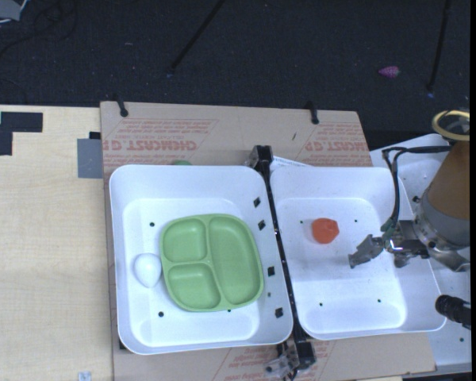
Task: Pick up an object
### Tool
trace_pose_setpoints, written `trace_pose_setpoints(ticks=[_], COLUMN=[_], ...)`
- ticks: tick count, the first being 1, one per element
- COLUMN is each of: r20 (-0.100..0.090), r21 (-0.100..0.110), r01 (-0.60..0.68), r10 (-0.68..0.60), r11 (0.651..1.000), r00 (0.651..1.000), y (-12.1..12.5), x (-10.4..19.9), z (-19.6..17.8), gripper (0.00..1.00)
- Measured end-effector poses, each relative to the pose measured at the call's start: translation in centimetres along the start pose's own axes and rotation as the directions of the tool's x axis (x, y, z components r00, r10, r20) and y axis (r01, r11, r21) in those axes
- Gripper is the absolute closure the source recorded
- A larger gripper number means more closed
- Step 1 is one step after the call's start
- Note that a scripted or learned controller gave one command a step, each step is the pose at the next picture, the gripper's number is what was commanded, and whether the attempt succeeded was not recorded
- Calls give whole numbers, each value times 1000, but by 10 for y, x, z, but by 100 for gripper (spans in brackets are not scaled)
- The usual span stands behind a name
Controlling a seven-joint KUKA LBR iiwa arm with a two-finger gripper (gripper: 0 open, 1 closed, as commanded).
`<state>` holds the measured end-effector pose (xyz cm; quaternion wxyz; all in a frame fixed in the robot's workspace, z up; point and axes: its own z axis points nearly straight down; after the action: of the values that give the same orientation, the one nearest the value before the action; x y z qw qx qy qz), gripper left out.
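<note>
The end effector (365, 252) hangs over the right bin (381, 316), near that bin's right wall; I cannot tell its state. An orange ball (326, 230) lies just left of it, apart. In the left bin (131, 189), a green divided plate (210, 261) touches a white egg (147, 269).

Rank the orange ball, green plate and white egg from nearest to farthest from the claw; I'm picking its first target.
Measured from the claw in the right bin:
1. Orange ball, same bin, just left of the claw.
2. Green plate, middle of the left bin.
3. White egg, left bin, at the plate's far left edge.
</note>
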<state>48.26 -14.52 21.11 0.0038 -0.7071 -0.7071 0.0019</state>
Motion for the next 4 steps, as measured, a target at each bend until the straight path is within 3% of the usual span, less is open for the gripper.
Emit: trace_pose_setpoints(ticks=[2,3,4], r20=[-1,0,2], r21=[1,-2,-8], r01=[0,-8,1], r10=[0,8,-1], r11=[1000,1000,1000], r00=[1000,1000,1000], y=[10,10,16], x=[6,4,8], z=[117,104,60], gripper=[0,100,100])
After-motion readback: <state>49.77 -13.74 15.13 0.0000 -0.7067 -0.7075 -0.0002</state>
